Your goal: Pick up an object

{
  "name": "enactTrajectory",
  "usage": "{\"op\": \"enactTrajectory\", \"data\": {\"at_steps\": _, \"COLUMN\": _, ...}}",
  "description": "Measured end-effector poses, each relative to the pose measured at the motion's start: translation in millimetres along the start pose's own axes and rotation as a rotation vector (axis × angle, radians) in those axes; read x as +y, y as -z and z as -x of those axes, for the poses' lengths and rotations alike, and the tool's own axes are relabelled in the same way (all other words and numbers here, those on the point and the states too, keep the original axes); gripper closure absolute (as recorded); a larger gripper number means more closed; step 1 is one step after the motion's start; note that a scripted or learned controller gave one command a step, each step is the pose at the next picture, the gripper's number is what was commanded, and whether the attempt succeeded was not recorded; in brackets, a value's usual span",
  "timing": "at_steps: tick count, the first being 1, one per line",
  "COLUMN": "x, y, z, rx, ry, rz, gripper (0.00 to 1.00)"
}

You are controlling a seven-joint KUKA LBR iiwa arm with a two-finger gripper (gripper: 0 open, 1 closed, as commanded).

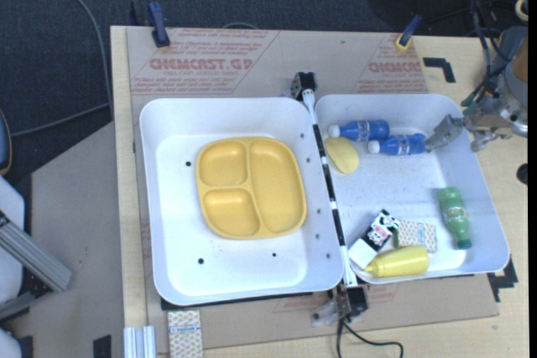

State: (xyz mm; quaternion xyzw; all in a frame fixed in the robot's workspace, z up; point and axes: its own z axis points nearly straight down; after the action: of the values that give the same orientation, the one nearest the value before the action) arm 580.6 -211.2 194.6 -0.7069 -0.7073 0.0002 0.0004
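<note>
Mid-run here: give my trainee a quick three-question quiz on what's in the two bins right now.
1. True or false: the yellow divided plate lies in the right bin.
2. How many blue water bottles lie in the right bin?
3. Which item lies nearest the hand? A) green bottle B) blue bottle C) yellow bottle

Key: 1 false, it is in the left bin. 2 two, the other at. 3 B.
</note>
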Motion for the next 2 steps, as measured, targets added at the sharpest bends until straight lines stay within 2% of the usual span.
{"op": "enactTrajectory", "data": {"at_steps": 1, "x": -29, "y": -100, "z": 9, "rx": 0.004, "ry": 0.001, "rz": 0.001, "gripper": 0.00}}
{"op": "enactTrajectory", "data": {"at_steps": 2, "x": -69, "y": -111, "z": 8, "rx": 0.006, "ry": 0.002, "rz": -0.002, "gripper": 0.00}}
